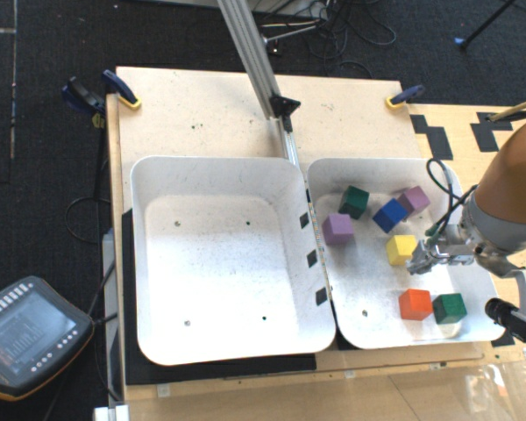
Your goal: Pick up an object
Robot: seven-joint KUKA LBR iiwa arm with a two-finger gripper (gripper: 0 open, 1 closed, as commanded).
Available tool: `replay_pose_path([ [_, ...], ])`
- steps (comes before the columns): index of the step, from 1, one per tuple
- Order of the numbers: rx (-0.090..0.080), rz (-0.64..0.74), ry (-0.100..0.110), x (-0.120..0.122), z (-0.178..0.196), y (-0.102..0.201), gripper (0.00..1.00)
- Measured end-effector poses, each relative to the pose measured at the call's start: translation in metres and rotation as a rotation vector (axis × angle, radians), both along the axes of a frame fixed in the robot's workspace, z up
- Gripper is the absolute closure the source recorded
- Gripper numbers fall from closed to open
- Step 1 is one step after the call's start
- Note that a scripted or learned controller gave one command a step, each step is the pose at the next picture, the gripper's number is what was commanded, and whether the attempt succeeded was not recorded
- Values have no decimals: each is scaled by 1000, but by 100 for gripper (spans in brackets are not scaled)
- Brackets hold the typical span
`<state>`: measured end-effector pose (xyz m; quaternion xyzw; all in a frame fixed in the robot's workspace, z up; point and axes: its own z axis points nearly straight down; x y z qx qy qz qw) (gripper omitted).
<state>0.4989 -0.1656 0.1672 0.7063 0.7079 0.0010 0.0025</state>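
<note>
i note the gripper over the right bin, fingertips touching the yellow cube; i cannot tell their spread. orange cube just below.

Seven coloured cubes lie scattered in the right bin.

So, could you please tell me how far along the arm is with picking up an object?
Nothing looks lifted yet: all seven blocks lie on the floor of the right bin. In hand: the gripper is low in that bin, right beside the yellow block. Whether it has gripped it is unclear. Left: a secure grasp and the lift.
</note>
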Motion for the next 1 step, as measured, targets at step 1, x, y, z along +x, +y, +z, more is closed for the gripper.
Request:
replay_pose_path([
  [1,0,1,-1,-4,45,3,100],
])
